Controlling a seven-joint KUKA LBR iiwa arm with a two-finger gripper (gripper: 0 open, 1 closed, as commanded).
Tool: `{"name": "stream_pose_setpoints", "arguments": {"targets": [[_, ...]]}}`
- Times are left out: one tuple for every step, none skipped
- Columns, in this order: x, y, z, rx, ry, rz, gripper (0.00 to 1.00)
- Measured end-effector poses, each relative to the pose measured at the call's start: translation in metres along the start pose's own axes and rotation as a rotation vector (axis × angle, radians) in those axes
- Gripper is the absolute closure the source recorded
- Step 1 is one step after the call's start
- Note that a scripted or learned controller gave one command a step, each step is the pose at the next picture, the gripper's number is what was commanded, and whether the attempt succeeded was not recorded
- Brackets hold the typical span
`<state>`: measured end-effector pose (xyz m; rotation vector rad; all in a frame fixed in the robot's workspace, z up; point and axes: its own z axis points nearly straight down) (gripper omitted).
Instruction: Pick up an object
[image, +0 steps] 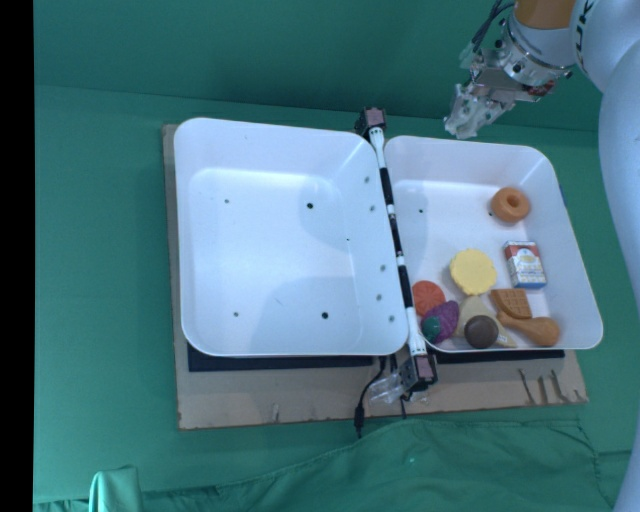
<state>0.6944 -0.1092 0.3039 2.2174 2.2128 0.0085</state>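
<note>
Toys crowd the near end of your right bin: a round doughnut, a little can, a yellow disc, a drumstick. Your end effector hangs above the far rim; you cannot tell its grip. The smooth left bin gives open room.

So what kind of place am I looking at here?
Probably a robot lab test bench: a robot arm reaches over two white bins, one holding toy food such as a doughnut, on green cloth.
</note>
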Motion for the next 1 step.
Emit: {"name": "stream_pose_setpoints", "arguments": {"targets": [[0.0056,0.0032,-0.0663,-0.004,0.0,0.0,1.0]]}}
